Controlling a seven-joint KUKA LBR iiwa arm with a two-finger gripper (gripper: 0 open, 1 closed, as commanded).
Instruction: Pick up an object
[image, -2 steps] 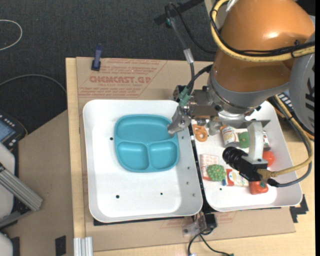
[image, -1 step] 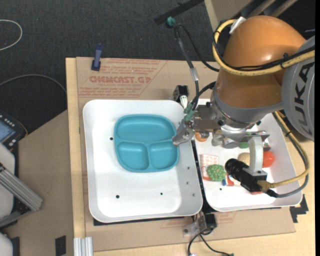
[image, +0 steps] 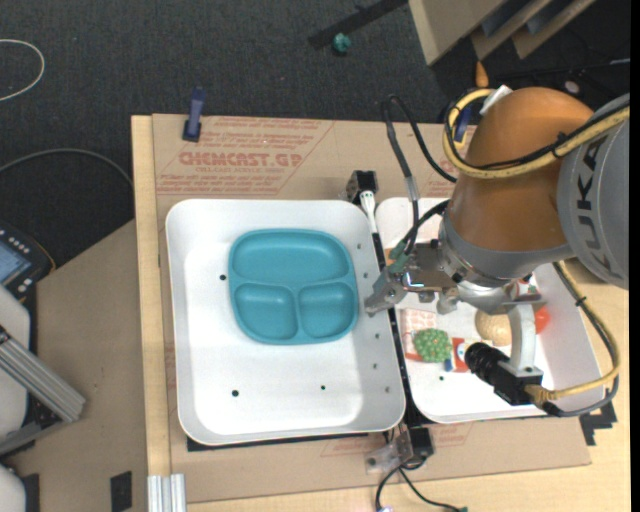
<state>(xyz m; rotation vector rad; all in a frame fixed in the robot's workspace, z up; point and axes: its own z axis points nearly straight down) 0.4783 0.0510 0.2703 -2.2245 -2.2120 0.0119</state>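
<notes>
A teal plate (image: 294, 285) with three compartments lies in the left white bin (image: 200, 330). In the right bin (image: 470, 400) I see a green bumpy object (image: 432, 345), a red piece (image: 458, 355) beside it, a tan rounded object (image: 494, 325) and an orange-red piece (image: 541, 319). The arm's orange band and grey wrist (image: 505, 200) hang over the right bin and hide most of it. The gripper (image: 440, 295) sits below the wrist, just above the green object, near the divide between the bins.
A brown cardboard sheet (image: 240, 150) lies under both bins. Black clips (image: 362, 185) stand at the seam between the bins, top and bottom. Cables (image: 405, 160) run to the arm. A blue item (image: 194, 115) rests at the cardboard's far left corner.
</notes>
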